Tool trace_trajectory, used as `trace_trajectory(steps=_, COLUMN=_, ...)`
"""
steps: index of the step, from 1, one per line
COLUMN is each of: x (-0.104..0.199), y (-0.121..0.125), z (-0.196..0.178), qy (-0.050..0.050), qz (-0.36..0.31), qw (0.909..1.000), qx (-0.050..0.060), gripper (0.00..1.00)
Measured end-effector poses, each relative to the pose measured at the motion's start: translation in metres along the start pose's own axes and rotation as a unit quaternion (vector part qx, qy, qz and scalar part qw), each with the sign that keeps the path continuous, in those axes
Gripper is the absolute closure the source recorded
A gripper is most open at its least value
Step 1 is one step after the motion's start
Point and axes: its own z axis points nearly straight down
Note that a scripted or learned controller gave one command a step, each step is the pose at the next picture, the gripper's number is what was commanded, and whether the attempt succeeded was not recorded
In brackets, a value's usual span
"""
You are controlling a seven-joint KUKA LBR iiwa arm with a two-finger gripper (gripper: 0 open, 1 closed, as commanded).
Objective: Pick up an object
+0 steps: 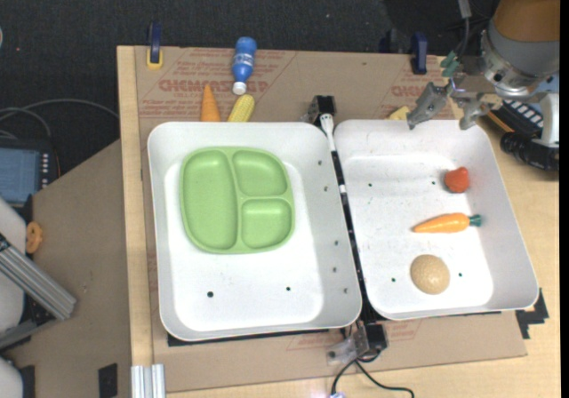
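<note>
The green three-compartment plastic tray (pixel 237 200) lies in the left white bin (pixel 169 236); the small red tomato (pixel 456 179), orange plastic carrot (pixel 442 224) and tan round potato (pixel 430 274) lie in the right white bin (pixel 382 210).

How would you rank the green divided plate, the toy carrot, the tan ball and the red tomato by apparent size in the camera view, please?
1. Green divided plate, by far the largest.
2. Toy carrot, the longest of the small items, though slim.
3. Tan ball, shorter but rounder; by area it looks close to the carrot.
4. Red tomato, smallest.
</note>
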Motion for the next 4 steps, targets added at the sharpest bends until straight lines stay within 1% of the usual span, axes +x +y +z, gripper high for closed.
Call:
trace_trajectory(steps=1, x=-0.045, y=0.004, z=0.126, qy=0.000, qz=0.002, qw=1.0000, qx=0.006, gripper=0.00)
trace_trajectory(steps=2, x=-0.037, y=-0.055, z=0.188, qy=0.001, qz=0.001, qw=1.0000, qx=0.005, gripper=0.00)
trace_trajectory(steps=3, x=-0.030, y=-0.119, z=0.184, qy=0.001, qz=0.001, qw=1.0000, qx=0.003, gripper=0.00)
trace_trajectory(steps=4, x=-0.030, y=-0.068, z=0.183, qy=-0.001, qz=-0.001, qw=1.0000, qx=-0.003, gripper=0.00)
